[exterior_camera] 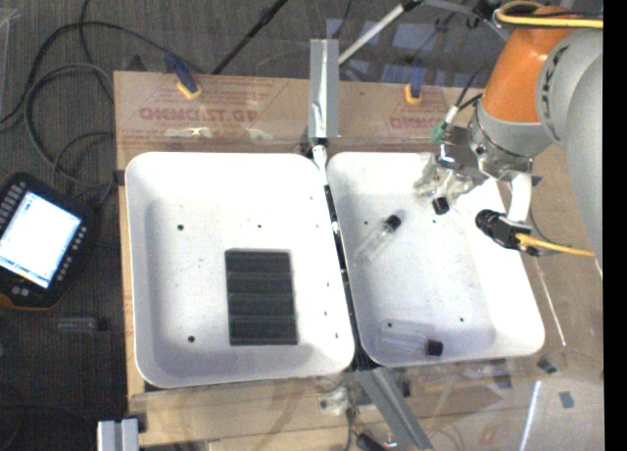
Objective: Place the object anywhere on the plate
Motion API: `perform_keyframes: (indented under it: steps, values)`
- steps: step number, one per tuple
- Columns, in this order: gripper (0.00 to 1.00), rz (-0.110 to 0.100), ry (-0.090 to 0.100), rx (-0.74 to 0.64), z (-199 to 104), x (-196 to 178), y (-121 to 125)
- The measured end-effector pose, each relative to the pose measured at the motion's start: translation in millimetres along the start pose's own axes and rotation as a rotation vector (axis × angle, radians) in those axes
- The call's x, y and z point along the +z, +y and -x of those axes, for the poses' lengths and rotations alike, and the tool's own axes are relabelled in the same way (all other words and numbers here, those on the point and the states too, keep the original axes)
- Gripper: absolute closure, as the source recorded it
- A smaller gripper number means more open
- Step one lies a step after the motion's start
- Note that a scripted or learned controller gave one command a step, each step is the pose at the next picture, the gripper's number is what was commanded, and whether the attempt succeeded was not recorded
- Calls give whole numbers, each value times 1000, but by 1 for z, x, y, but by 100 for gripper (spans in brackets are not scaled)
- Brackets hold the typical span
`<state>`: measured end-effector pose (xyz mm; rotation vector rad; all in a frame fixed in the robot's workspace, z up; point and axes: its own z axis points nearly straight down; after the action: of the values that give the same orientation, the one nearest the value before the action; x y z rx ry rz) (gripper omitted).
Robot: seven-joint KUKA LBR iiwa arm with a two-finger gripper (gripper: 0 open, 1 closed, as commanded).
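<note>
The gripper (440, 187) hangs over the far right corner of the right bin (509, 331), close to its far wall. Its metal parts and a small black piece just below them blur together, so I cannot tell whether it is apart, together or clamped on anything. The arm (578, 96) comes in from the right, with its orange band (519, 67) just above the wrist. A yellow cable (554, 246) runs from a black fitting beside the bin's right wall.

Two clear vials with black caps lie on the floor of the right bin. The upper vial (380, 233) lies tilted near the bin's left wall, toward the far half, cap pointing up-right. It is near the gripper but apart from it. The lower vial (409, 343) lies along the near wall, about midway, with its cap at its right end.

The plate (262, 296), a dark ribbed rectangle, lies flat in the left bin (157, 194), in the near half and a little right of centre. It is well apart from both vials.

A metal post (323, 91) stands at the far edge of the bench (225, 111), where the two bins meet. A tablet (37, 239) with a lit screen lies on the floor left of the bench.
</note>
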<state>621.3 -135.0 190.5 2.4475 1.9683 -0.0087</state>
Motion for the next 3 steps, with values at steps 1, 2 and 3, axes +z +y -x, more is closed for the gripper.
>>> perform_keyframes:
  steps: [1, 2, 3]
  values:
    - [100, 2, 3, -325, -79, -87, -29]
    - [100, 0, 4, -318, -130, -91, -125]
    - [100, 4, 4, -601, -190, -128, -164]
